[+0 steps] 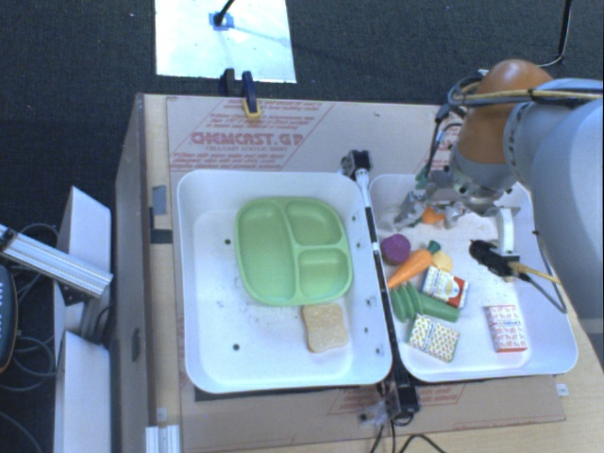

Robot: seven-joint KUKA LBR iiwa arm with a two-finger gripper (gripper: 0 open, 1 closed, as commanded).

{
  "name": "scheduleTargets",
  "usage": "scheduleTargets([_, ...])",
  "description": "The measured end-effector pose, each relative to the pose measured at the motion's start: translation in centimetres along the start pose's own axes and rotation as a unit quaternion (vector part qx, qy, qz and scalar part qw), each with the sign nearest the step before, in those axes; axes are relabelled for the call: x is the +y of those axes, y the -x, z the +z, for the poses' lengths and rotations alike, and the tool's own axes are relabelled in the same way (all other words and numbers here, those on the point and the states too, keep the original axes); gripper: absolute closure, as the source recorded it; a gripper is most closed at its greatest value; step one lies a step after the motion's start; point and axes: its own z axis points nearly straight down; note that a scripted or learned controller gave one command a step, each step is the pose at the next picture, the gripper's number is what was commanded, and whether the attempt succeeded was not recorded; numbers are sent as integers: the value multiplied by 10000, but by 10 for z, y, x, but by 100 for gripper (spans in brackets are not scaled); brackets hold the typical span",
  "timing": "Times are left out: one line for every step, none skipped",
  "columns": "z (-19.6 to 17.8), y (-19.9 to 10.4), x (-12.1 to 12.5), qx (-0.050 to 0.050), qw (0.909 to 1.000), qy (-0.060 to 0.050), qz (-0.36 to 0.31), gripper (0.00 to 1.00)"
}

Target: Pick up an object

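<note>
The grey two-finger gripper, its grip impossible to tell, hovers at the right bin's far end, seemingly just over a small orange toy piece.

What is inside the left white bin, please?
The left bin holds a green divided plate and a slice of toast in front of it. What lies under the plate is covered.

Bright, even overhead light, soft shadows, slightly blurry low-resolution picture.
</note>
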Motion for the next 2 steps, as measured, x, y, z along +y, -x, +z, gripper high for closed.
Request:
scheduleTargets([-11,0,0,3,10000,-8,-8,100])
scheduleTargets([-10,0,0,1,10000,-10,-11,0])
